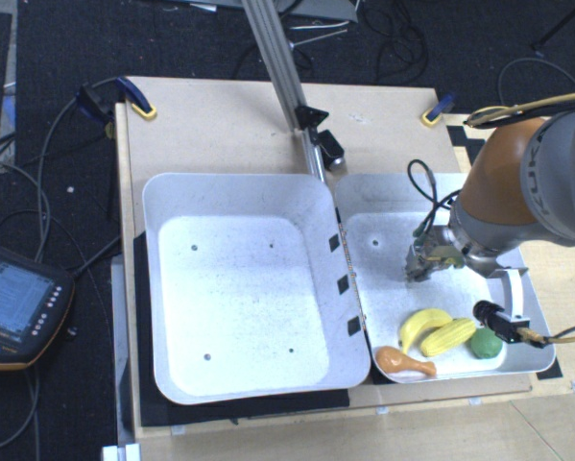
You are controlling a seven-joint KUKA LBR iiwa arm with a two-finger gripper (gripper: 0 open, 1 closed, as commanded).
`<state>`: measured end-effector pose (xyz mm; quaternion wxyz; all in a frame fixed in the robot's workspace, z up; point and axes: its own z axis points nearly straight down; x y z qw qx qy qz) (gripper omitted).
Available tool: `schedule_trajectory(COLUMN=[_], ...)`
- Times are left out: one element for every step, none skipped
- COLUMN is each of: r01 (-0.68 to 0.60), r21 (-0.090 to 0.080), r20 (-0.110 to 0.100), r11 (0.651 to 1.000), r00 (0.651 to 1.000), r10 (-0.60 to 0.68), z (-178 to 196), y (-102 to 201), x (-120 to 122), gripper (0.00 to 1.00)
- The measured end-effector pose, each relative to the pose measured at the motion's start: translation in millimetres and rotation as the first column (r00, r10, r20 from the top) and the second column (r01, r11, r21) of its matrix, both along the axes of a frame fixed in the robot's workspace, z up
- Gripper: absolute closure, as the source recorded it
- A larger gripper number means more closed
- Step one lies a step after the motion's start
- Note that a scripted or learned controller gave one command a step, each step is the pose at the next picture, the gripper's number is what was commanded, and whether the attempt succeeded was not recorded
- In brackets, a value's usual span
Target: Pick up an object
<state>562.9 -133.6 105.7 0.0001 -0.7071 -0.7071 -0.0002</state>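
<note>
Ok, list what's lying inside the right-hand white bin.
In the right-hand shallow white bin: a yellow banana, a yellow corn cob, a green round object and an orange pear-shaped piece. The grey arm covers the bin's right part.

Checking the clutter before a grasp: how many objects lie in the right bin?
4, clustered at its near edge: a yellow banana, a corn cob, a green object, an orange pear-shaped object. The arm may hide more.
</note>
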Motion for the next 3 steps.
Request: schedule_trajectory(r01=[0.0, -0.001, 0.0], r21=[-0.001, -0.001, -0.001], r20=[0.003, 0.005, 0.004], r11=[1.0, 1.0, 1.0], r00=[1.0, 1.0, 1.0], r10=[0.0, 0.001, 0.0], z=[41.8, 101.0, 148.3], y=[-0.9, 4.7, 1.0], x=[1.8, -2.0, -9.4], gripper=[1.0, 1.0, 1.0])
